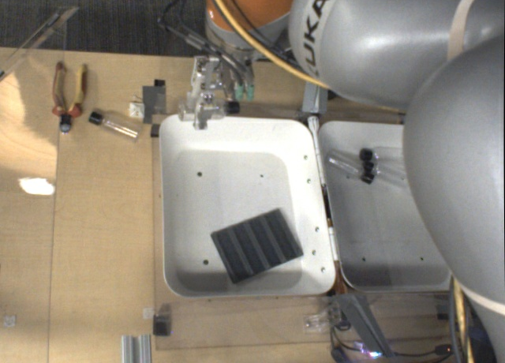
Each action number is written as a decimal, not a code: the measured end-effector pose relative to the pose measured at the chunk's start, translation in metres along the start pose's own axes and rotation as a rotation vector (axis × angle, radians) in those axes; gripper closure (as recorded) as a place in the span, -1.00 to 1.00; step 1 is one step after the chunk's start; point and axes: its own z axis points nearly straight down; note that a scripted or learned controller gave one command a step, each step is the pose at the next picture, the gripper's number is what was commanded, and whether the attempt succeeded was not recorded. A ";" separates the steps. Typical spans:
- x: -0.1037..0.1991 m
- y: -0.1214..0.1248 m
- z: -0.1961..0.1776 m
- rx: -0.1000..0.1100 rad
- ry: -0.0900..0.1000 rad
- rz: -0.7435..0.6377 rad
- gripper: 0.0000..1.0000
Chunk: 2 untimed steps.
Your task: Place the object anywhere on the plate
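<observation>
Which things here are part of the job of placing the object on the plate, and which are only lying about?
Part of the job:
- gripper, above the left bin's far edge
- dark ribbed plate in the left bin

Lying about:
- pliers on the bench
- clear tube with black cap on the bench
- small black piece in the right bin

Orange-handled pliers [68, 95] and a small clear vial [114, 124] lie on the wooden bench [87, 243].

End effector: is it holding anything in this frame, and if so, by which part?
Nothing is seen held. The end effector hangs over the far rim of the left bin, with nothing visible between its tips. The dark ribbed plate lies apart on the bin floor.
</observation>
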 end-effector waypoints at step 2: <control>-0.003 0.002 -0.025 -0.007 -0.017 -0.003 1.00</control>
